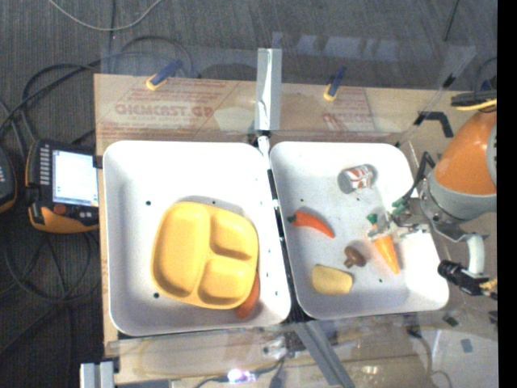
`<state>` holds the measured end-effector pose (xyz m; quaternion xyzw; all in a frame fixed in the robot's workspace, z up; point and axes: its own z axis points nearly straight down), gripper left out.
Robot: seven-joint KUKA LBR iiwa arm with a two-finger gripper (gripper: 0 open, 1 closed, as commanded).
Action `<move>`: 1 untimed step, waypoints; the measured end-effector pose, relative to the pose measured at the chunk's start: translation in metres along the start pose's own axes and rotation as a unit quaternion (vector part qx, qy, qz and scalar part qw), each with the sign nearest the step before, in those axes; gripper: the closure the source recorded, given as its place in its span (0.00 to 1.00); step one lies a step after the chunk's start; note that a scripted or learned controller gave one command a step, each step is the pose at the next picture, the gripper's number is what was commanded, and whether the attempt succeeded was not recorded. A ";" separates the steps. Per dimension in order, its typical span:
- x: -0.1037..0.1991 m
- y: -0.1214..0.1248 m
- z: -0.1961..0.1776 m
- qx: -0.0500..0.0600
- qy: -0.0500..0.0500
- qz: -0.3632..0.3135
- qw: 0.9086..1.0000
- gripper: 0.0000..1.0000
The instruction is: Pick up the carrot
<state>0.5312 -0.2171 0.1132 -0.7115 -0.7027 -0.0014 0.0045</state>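
The pincer hangs at the right side of the right bin, below the arm's orange band, and whether it is released or clenched I cannot tell, since dark wrist hardware and cabling crowd that spot. The carrot lies just beside it, a little nearer and to the left, on the bin floor; its green top points up toward the pincer and its orange body runs away toward the near edge, tilted slightly right. It looks so close that the leafy end may touch the tool, though nothing shows the carrot gripped. To my eye the coming move turns on that axis: closing would have to go across the body, not along it. Left of the carrot sits a small brown piece, near but apart, and nearer than that a pale yellow lump. Farther left lies a red pepper, and at the far side a small can on its side, its label too small to read. The left bin holds a yellow divided tray. On the brown table beyond the bins, faint red lettering looks like "CHEMCAST", not surely legible. A handheld screen rests at the far left.
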 end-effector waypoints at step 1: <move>0.060 -0.009 -0.108 -0.001 -0.005 0.043 0.999 1.00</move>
